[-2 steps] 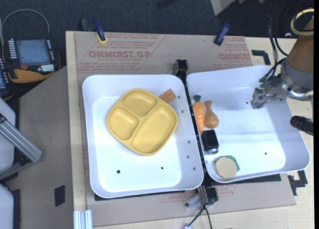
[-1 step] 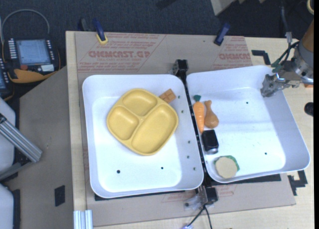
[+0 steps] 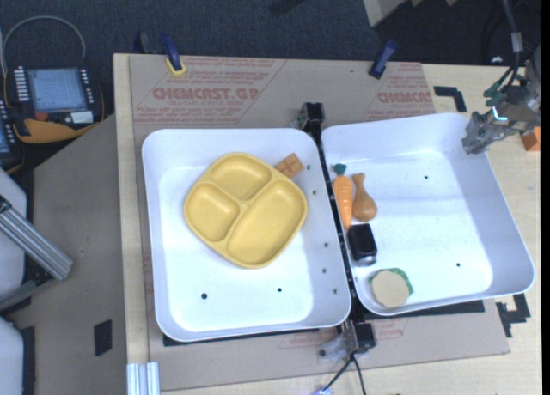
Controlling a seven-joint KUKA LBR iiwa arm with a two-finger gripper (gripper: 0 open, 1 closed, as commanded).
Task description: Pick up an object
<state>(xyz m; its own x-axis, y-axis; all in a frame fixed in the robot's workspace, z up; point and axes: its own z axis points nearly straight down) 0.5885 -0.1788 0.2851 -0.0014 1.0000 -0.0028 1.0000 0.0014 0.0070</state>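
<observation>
My gripper (image 3: 479, 137) hangs at the far right corner of the right bin (image 3: 447, 213), over its rim and well away from every object. Along that bin's left side lie an orange carrot (image 3: 344, 199), a brown toy drumstick (image 3: 365, 199), a black block (image 3: 362, 242) and a round tan sandwich with a green edge (image 3: 391, 288). In the left bin (image 3: 172, 282) sits a yellow divided plate (image 3: 247, 209), with a small brown block (image 3: 290, 164) at its far right edge. Nothing is seen held by the gripper.
Both bins rest on a cardboard sheet (image 3: 258, 84) clipped down by a yellow-tipped clamp (image 3: 174, 60) and a blue clamp (image 3: 381, 58). A black latch (image 3: 311, 114) sits between the bins at the back. A pendant screen (image 3: 53, 93) lies off the bench at the left.
</observation>
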